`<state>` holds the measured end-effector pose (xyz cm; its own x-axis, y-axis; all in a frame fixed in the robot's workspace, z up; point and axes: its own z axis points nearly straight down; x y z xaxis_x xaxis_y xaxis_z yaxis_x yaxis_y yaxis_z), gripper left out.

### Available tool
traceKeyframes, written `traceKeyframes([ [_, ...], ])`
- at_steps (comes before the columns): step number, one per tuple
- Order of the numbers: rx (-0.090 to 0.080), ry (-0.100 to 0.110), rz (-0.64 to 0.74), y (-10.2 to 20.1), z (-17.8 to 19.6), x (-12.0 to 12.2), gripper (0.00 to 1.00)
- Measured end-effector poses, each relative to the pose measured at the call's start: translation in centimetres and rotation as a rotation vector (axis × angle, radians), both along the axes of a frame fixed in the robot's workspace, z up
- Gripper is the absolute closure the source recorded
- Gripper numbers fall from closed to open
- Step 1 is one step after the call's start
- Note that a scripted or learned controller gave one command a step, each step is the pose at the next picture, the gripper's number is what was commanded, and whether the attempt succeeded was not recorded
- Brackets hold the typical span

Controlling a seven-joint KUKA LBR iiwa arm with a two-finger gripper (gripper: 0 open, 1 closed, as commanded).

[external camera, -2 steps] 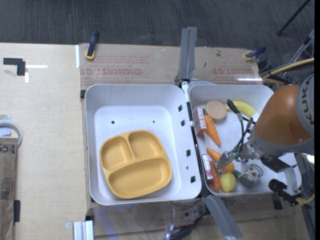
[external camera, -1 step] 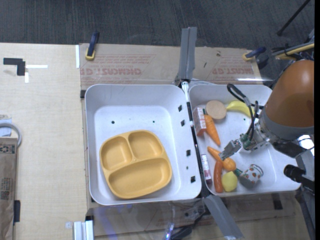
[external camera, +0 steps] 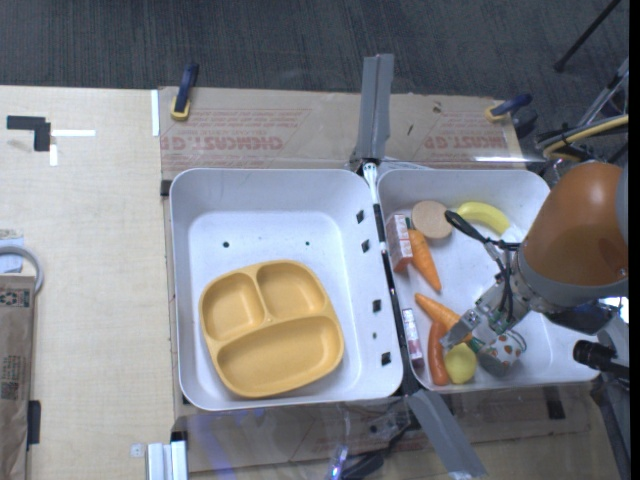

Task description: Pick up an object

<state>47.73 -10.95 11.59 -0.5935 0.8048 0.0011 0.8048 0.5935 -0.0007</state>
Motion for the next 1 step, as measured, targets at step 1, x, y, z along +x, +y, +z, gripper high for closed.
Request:
traceKeyframes([
  [1, 0.0, 0.0, 0.072, -0.36, -2.46, 0.65, 0.0],
])
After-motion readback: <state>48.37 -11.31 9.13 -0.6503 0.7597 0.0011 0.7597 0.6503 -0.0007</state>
